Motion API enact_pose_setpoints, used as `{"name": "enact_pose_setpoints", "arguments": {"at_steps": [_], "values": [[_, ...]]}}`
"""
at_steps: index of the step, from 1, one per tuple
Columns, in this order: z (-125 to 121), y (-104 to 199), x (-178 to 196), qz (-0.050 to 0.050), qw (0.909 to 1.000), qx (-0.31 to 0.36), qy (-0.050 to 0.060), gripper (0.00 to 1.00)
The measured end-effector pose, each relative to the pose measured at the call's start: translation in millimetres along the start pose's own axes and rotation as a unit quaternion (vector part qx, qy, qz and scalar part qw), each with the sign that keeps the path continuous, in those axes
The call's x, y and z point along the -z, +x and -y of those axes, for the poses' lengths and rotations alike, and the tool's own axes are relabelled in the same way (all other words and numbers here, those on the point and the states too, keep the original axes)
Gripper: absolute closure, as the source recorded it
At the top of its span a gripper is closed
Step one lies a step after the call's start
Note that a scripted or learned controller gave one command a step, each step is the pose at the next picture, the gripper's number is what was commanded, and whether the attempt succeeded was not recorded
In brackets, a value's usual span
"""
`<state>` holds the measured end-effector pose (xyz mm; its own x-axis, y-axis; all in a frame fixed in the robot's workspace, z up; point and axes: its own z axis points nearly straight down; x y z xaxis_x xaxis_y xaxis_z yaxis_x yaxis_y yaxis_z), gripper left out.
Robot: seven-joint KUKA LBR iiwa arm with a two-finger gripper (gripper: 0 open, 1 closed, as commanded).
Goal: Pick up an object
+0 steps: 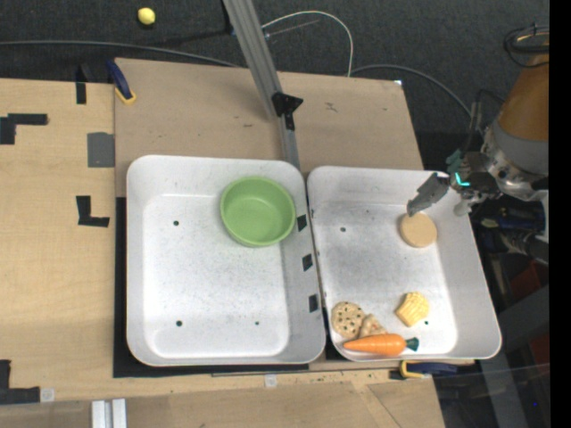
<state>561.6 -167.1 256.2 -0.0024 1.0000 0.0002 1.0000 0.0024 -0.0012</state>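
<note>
The right bin point(464, 266) holds a round tan disc point(418, 232) near its far right side. At its near edge lie a chocolate-chip cookie point(346, 316), a yellow corn piece point(411, 308) and an orange carrot point(378, 345). My gripper point(423, 201) reaches in from the right, its tip just above the far edge of the tan disc. Whether it touches the disc is not clear. A green bowl point(258, 210) sits upright at the far right corner of the left bin point(152, 266).
A grey metal pole point(259, 52) slants down from the top to the bins' far junction. Cables point(357, 61) run across the bench behind the right bin. A small yellow ball point(146, 15) lies on the dark floor at top left.
</note>
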Motion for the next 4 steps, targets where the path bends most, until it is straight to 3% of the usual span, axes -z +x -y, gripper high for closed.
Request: {"name": "enact_pose_setpoints", "arguments": {"at_steps": [3, 4], "values": [[5.0, 11.2, -163.7, 0.000, 1.0000, 0.000, 0.003, 0.00], [3.7, 11.0, -150.5, 0.000, 1.0000, 0.000, 0.001, 1.00]]}}
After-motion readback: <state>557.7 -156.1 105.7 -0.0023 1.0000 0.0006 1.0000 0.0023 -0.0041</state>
